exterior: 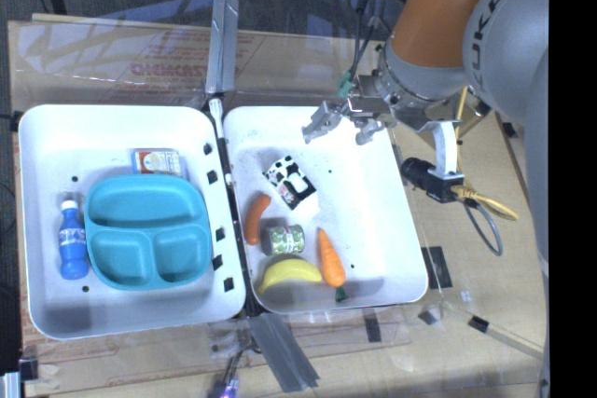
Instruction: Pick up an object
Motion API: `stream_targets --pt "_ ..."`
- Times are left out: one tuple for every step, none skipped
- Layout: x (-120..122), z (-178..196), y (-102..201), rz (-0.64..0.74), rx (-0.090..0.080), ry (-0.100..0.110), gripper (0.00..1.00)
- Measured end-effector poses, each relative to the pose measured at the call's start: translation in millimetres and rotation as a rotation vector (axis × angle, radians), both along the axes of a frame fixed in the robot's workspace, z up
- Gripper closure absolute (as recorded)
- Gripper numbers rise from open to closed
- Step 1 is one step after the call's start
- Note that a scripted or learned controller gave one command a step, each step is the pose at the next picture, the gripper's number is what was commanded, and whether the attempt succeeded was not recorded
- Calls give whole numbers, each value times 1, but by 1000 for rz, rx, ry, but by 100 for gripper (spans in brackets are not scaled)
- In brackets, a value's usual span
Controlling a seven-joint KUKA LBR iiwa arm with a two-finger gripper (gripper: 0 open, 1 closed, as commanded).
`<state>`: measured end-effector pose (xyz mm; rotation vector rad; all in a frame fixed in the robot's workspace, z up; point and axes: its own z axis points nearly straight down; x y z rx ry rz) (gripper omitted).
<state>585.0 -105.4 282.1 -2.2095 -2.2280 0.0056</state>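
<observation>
Gripper (341, 123): over the far edge of the right bin (396, 200), near that bin's far middle; fingers spread apart, nothing between them.
Arm (466, 5): grey with an orange band, over the desk's far right corner.
Black-and-white carton (289, 181): on the right bin's floor, just nearer than the gripper, apart from it; long axis slanted, one end toward the far left, the other toward the near right.
Left carrot (256, 217): by the right bin's left wall; long axis nearly front to back, leaning slightly, top end tipped to the right.
Right carrot (329, 258): toward the near edge; long axis front to back, narrow end pointing to the far edge.
Small can (284, 240): lying between the two carrots.
Banana (289, 273): at the near edge, long axis left to right, touching the right carrot.
Left bin (37, 200): holds a blue divided tray (147, 232), a blue bottle (73, 240) by its left wall, and a small box (157, 162) beyond the tray.
</observation>
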Motion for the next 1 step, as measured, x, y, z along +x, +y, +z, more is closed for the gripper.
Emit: stream_targets --pt "-23 -191 -21 171 1 -3 0"
